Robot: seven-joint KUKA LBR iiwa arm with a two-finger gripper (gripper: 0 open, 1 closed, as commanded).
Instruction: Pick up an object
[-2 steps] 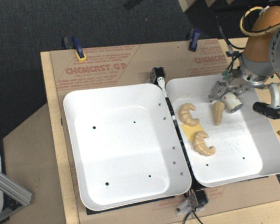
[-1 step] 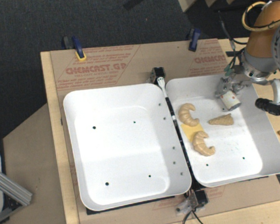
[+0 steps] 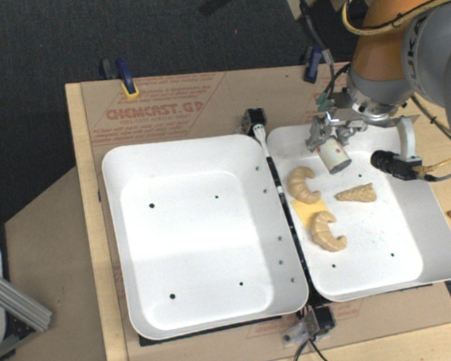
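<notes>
Nearest my viewpoint, a cable connector [image 3: 311,324] sits at the front seam between the two bins. From my remote station I read the right bin [image 3: 426,263] as holding three pastry-like pieces: one croissant [image 3: 328,231] toward the middle, a second croissant [image 3: 303,185] just behind it near the bin's left wall, and a flat wedge-shaped piece [image 3: 357,195] to their right, apart from both. A yellow patch [image 3: 303,212] lies on the bin floor between the two croissants. The gripper [image 3: 333,155] hangs over the rear of this bin, just behind the second croissant, carried by the grey arm with its orange band [image 3: 389,26]. I cannot tell whether the hand is released or clenched; no piece is visible in it. A black cable fitting [image 3: 395,164] projects beside the wrist. The left bin [image 3: 129,250] adjoins along a black hinge strip [image 3: 283,210]. Both rest on a brown board [image 3: 161,102] held by blue clamps [image 3: 121,73]
</notes>
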